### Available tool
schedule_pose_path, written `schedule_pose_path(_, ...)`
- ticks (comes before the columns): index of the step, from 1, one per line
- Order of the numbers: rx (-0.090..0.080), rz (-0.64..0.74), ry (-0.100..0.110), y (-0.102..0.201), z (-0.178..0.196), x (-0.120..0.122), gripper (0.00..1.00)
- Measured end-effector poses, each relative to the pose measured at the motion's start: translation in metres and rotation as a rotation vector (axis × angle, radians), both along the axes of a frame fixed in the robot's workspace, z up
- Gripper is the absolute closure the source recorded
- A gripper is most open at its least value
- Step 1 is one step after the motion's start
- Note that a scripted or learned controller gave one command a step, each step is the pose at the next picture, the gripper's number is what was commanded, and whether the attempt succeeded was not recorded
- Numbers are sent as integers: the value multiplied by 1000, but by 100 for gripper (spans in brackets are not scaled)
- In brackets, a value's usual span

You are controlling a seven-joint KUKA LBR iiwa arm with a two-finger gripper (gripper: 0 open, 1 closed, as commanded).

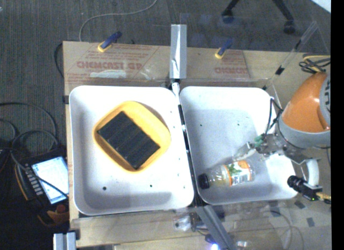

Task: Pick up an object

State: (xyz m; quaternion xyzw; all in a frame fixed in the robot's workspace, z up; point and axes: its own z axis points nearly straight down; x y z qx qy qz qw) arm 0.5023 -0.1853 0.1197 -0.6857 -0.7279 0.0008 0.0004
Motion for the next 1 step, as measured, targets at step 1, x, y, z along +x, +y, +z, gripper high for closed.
schedule_pose_path(1, -9, 45, -16, 29, -27, -15, 0)
